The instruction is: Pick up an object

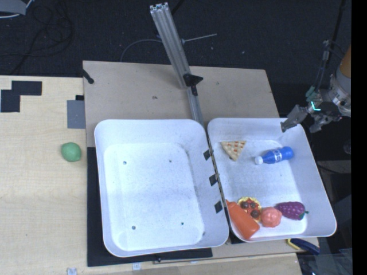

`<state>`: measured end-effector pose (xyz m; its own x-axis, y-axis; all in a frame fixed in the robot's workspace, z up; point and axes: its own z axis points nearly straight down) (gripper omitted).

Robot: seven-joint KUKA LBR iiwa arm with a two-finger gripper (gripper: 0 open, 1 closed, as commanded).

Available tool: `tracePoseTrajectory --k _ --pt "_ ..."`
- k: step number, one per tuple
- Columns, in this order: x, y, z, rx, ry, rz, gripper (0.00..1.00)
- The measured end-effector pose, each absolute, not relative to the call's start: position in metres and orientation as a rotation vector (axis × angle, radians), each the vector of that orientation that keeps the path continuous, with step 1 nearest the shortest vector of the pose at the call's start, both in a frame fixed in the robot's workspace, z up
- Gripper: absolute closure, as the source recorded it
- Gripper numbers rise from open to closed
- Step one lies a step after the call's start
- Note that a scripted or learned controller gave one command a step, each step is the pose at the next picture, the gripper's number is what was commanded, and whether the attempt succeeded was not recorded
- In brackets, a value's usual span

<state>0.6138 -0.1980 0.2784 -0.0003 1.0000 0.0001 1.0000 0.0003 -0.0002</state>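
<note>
Beige bench, right white bin: the blue bottle looks light, rigid, slippery; best gripped across its body. Gripper fingers spread, empty.

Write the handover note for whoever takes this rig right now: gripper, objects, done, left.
Gripper: hovering over the top right corner of the right bin, nothing seen between its fingers.
Right bin holds: pizza slice, blue bottle on its side, orange carrot, small multicoloured piece, pink-red fruit, purple grapes.
Green ball sits on the bench, left of the left bin.
Done: nothing picked.
Left: descend, grasp one object, lift.
</note>
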Motion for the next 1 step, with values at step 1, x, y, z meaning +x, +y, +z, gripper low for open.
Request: tracePoseTrajectory --k 1 --pt "0.6138 -0.198 0.2783 -2.221 -2.222 0.0 0.0"
